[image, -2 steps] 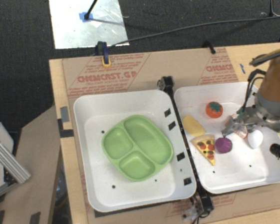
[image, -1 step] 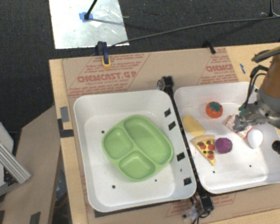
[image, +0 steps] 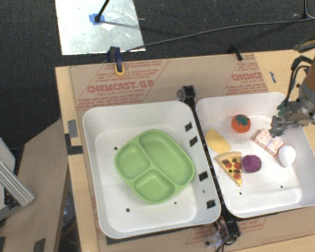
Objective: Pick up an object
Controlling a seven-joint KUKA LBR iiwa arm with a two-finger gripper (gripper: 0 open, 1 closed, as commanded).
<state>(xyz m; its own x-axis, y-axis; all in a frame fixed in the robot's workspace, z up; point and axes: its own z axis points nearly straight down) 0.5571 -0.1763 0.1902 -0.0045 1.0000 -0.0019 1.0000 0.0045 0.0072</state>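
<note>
The right bin (image: 267, 197) holds several toy foods: a red tomato (image: 240, 123), a yellow piece (image: 217, 141), a pizza slice (image: 231, 166), a purple ball (image: 252, 163), a pink-and-white wrapped snack (image: 268, 142) and a white egg (image: 287, 156). My gripper (image: 277, 124) hangs at the bin's right side, just above and right of the wrapped snack, close to its upper end. I see nothing held between its fingers.
The left bin (image: 106, 123) holds a green divided plate (image: 153, 165). Black clips join the bins along the middle wall (image: 200, 157). Cardboard lies under both bins. A grey metal bracket (image: 2, 174) stands at the far left.
</note>
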